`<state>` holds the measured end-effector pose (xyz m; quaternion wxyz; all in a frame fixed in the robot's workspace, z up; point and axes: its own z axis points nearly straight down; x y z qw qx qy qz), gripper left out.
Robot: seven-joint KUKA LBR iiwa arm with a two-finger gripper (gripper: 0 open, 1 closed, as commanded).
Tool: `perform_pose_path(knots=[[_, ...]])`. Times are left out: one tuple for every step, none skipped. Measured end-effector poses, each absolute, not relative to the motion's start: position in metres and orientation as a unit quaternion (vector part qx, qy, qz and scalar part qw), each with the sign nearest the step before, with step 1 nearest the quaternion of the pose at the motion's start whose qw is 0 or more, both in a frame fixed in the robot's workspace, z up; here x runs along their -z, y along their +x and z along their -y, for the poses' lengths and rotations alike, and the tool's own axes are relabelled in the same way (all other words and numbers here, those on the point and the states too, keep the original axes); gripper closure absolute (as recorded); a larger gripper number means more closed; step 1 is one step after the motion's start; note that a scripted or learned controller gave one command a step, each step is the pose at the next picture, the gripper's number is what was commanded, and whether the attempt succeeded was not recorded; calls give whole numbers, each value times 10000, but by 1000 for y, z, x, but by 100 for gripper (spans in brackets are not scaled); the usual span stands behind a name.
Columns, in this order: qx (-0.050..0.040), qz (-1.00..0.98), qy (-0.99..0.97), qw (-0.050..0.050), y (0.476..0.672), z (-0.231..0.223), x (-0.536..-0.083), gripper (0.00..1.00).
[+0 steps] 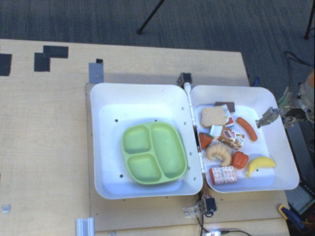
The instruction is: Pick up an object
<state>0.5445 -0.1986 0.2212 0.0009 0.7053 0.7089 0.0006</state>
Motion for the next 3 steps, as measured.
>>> perform_pose_path(knots=[[-5,-7079,7064,8,523,206,-111,0],[-16,-7082,7060,25,524,206,-122,100],[-15,-7083,7059,24,524,206,-122,0]])
